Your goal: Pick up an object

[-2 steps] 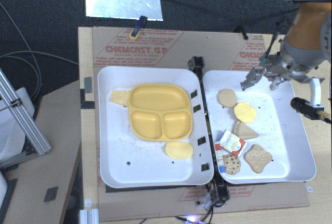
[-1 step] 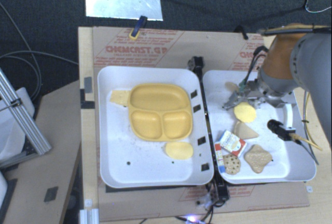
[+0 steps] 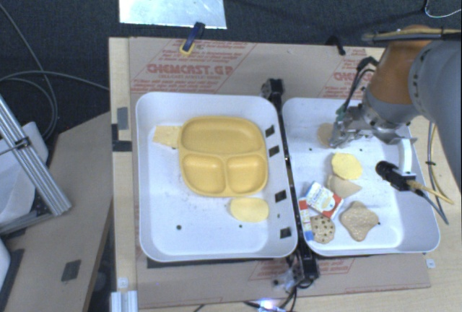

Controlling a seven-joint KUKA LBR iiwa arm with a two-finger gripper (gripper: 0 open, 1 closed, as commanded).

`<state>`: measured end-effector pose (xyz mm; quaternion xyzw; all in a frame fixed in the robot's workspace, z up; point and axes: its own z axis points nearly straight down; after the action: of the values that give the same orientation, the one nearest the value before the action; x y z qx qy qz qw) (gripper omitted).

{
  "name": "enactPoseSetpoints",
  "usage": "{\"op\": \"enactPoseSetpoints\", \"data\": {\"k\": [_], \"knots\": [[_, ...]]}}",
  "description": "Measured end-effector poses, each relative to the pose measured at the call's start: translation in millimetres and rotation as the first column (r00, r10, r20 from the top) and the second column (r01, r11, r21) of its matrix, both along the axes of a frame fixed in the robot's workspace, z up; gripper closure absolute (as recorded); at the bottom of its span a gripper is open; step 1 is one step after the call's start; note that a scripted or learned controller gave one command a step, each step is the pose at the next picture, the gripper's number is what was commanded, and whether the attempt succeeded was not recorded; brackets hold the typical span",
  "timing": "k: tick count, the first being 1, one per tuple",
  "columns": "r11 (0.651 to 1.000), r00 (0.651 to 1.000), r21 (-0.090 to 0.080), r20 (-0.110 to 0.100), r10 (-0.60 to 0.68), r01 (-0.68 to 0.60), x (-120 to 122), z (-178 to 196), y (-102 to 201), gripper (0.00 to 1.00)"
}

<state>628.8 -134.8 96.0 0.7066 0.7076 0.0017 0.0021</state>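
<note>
White bins, two of them, are set side by side on the counter [image 3: 118, 83], over a sheet of brown cardboard [image 3: 216, 61] printed with red letters. In the left bin [image 3: 155, 231] a yellow tray [image 3: 220, 155] with three compartments is laid, and most of the middle is taken by it. A pale yellow square piece [image 3: 166, 136] is seen touching the tray's upper left corner, and a yellow oval piece [image 3: 249, 210] is placed just beside its lower edge.

The right bin [image 3: 419, 231] is entered by the grey arm [image 3: 433, 79] from the right, and the claw [image 3: 348, 128] is found low in the upper left part of this bin. Whether the claw is spread or pressed together cannot be told, as it is partly covered by the wrist.

A tan round piece [image 3: 325, 134] is seen just beside the claw, on the side toward the left bin and near the wall between the bins; if the two touch cannot be told. Below the claw a yellow round piece [image 3: 346, 165] is laid, near it but apart, and a beige wedge [image 3: 345, 186] is touching that piece's lower edge. Further down, a small red, white and blue packet [image 3: 320, 197], a cookie with dark chips [image 3: 323, 230] and a brown lobed piece [image 3: 359, 220] are gathered close to one another, well apart from the claw
</note>
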Motion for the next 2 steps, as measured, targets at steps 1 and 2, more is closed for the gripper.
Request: {"op": "enactPoseSetpoints", "data": {"k": [1, 2], "knots": [[1.000, 1.000, 0.000, -0.001, 0.000, 0.000, 0, 0, 0, 0.00], [1.000, 1.000, 0.001, -0.009, -0.001, 0.001, -47, -13, 7, 0.00]]}}
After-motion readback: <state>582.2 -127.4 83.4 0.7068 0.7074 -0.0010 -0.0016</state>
